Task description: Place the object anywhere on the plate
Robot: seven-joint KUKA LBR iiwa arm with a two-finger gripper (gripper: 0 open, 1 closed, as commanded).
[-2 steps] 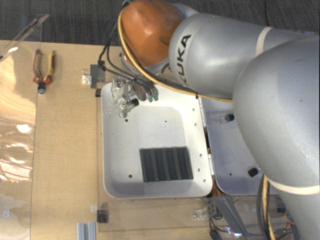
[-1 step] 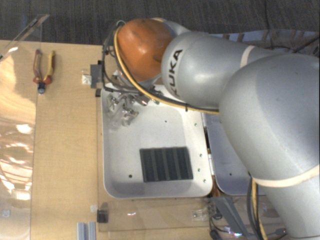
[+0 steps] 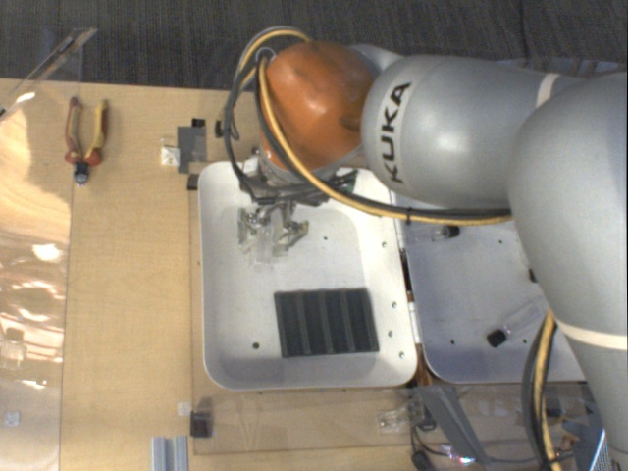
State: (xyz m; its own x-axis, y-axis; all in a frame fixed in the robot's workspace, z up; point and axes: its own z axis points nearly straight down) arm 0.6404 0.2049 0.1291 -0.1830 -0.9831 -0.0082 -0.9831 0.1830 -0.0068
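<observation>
- Camera view: the grey arm's end effector [image 3: 270, 232] hangs over the far half of the left shallow white bin [image 3: 226, 351]; whether it is apart or together cannot be told.
- A black ribbed rectangular plate [image 3: 325, 322] lies near that bin's near edge.
- Red-handled pliers [image 3: 84, 139] lie at the wooden table's [image 3: 128, 292] far left corner.

Grey KUKA arm [image 3: 471, 135] enters from right of camera view, thick links filling upper right and right edge. Orange rounded band [image 3: 314, 101] sits above wrist, pointing toward upper left. Yellow and black cables [image 3: 257, 116] loop around orange band and run back along underside of arm. Translucent two-finger pincer [image 3: 270, 232] hangs below wrist, directed downward, over rear part of left white bin [image 3: 221, 292]. Pincer fingers blurred and pale; gap between them unreadable.
</observation>
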